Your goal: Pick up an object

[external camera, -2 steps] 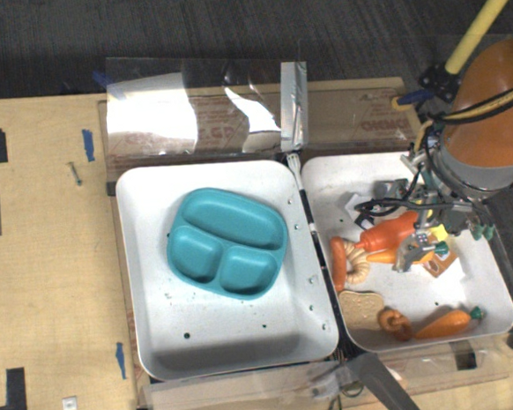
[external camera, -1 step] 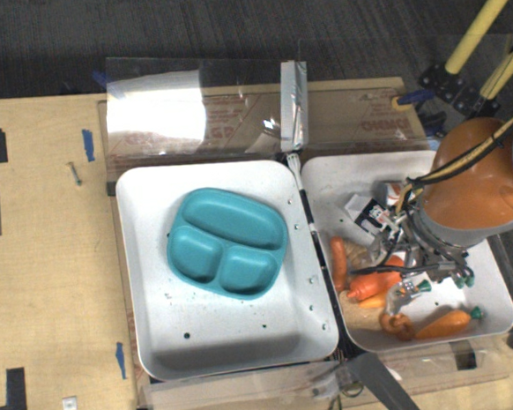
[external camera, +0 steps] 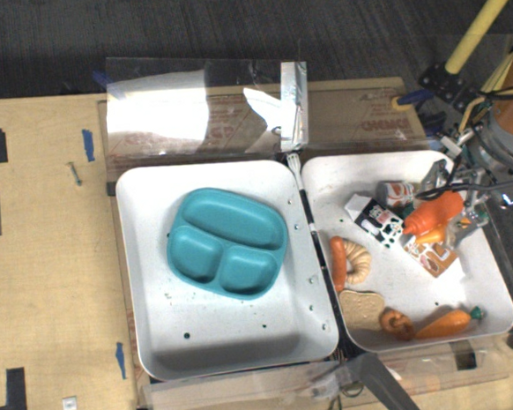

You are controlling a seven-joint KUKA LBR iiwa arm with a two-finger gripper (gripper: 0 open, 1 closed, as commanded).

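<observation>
The gripper point(external camera: 458, 200) reaches in over the right bin's point(external camera: 496, 269) far right side, just above an orange carrot point(external camera: 434, 215); how it's set I can't tell. Another carrot point(external camera: 447, 323) lies along the near edge. A teal divided tray point(external camera: 227, 242) sits in the left bin point(external camera: 151, 323).

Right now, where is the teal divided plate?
The teal divided plate lies in the left white bin, toward its centre, left of the sausage across the divider.
</observation>
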